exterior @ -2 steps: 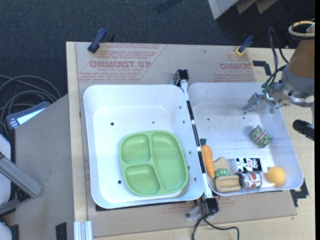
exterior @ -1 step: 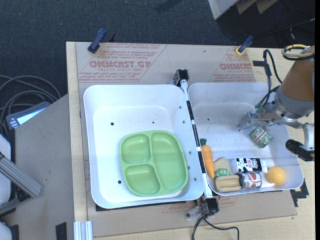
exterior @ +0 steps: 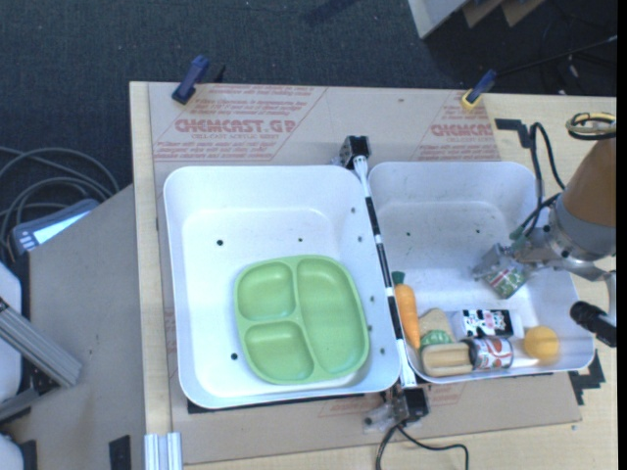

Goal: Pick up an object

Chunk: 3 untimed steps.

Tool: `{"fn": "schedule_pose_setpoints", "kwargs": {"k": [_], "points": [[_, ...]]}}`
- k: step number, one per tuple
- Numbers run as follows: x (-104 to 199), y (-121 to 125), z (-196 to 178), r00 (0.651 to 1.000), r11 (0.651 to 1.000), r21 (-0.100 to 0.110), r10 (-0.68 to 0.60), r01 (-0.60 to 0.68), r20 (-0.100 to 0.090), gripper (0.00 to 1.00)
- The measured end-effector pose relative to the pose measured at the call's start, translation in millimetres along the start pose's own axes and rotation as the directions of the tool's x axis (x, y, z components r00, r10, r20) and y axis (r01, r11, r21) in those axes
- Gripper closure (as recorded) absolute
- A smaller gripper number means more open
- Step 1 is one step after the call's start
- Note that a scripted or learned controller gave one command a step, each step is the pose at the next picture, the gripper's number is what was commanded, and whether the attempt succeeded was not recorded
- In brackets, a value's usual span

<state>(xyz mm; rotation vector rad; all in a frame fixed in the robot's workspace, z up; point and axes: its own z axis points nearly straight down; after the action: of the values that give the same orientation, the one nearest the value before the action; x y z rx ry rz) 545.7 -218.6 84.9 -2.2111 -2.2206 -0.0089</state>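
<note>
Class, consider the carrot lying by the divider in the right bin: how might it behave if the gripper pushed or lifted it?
The carrot looks long, tapered and round, so a push would probably roll or pivot it. It looks stiff, so it probably would not sag when lifted.

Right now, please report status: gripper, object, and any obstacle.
Gripper low in right bin, at a small greenish object; grasp unclear. Carrot, orange ball, other items along near wall. Green tray in left bin.

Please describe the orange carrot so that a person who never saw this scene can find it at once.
Look at the right bin, along its left wall near the front. The carrot lies there lengthwise, beside the hot dog bun. It is the one long, thin, tapered orange thing; the orange fruit is round.
</note>
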Motion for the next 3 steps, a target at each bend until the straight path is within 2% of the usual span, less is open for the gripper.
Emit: {"fn": "schedule_pose_setpoints", "kwargs": {"k": [1,2,3], "points": [[-4.5,-0.7,-10.0,1.0,1.0,-0.003,0.004,-0.004,0.009,1.0],[52.1,40.2,-7.2,1.0,1.0,-0.003,0.002,-0.002,0.009,1.0],[105.2,71.0,1.0,1.0,1.0,-0.004,0.003,-0.003,0.01,1.0]]}}
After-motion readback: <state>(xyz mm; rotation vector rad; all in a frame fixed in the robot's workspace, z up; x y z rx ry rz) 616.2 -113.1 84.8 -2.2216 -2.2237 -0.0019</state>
